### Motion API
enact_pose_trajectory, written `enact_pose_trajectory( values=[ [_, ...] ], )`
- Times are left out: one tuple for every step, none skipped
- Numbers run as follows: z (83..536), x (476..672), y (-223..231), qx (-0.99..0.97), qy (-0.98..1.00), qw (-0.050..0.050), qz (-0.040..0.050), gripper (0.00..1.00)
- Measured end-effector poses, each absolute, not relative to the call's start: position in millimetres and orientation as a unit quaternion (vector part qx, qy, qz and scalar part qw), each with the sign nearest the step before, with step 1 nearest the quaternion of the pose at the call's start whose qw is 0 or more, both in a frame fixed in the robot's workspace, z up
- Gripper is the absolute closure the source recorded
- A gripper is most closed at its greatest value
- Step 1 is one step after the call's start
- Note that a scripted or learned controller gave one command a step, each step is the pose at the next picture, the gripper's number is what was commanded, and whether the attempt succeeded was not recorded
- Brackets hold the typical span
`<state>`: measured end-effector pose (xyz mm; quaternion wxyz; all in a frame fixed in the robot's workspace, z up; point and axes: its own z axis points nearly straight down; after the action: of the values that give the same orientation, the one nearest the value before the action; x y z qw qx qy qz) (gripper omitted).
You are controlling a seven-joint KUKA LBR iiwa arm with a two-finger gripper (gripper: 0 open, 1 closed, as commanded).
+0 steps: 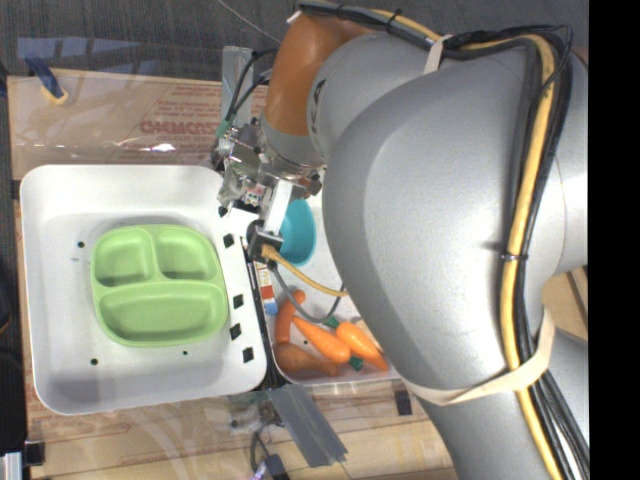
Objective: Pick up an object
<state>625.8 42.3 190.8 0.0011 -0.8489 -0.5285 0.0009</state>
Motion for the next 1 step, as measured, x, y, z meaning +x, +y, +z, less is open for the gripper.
enact_pose_trajectory(
  values=[
    [252.2, 609.6, 77.7, -0.939, -0.345, 0.001, -0.0001, 1.00]
  ],
)
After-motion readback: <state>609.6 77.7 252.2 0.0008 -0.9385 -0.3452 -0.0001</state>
